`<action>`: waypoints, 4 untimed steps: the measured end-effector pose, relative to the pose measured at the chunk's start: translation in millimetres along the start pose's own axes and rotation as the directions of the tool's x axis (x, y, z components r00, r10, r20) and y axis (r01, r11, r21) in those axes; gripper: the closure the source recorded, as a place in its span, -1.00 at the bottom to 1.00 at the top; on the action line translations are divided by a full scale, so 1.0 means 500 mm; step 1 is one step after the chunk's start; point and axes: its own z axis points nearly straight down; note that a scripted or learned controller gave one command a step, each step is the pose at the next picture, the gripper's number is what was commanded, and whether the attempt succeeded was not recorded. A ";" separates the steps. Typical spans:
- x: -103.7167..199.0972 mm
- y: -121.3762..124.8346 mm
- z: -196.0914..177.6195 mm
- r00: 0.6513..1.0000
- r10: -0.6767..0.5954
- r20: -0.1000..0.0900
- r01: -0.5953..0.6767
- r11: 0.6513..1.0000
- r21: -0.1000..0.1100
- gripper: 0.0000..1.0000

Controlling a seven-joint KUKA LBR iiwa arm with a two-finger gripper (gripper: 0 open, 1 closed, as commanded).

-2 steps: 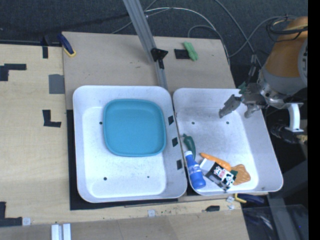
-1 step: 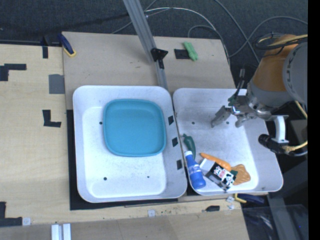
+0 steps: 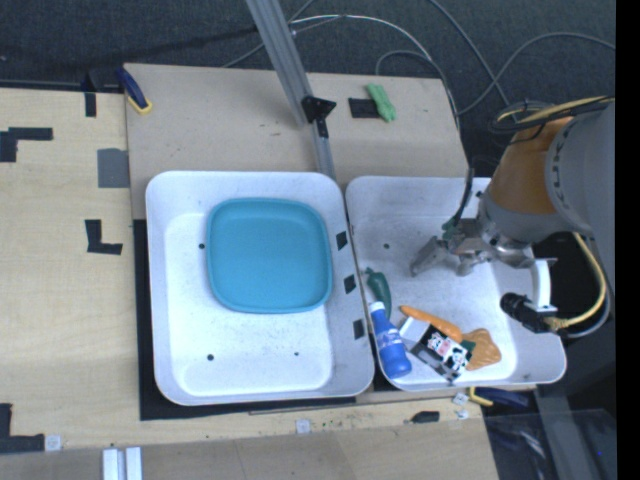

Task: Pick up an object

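Fingers of the end effector (image 3: 432, 258) are spread wide apart, we see, with bare white floor of the right bin (image 3: 400, 213) between them and nothing gripped. We find the objects clustered well below it at that bin's near edge: a blue and white tube with a green tip (image 3: 385, 328), an orange carrot-like piece (image 3: 432, 320), a black and white item (image 3: 440, 350) and a tan lump (image 3: 484, 348). We note a blue plate (image 3: 268, 254) lying flat in the left bin (image 3: 180, 298).
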 end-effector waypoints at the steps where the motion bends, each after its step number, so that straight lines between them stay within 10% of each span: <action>1: 0.000 0.003 -0.026 1.000 -0.001 0.001 0.001 1.000 -0.005 1.00; 4: 0.011 0.011 -0.317 1.000 -0.001 0.002 0.001 1.000 -0.011 1.00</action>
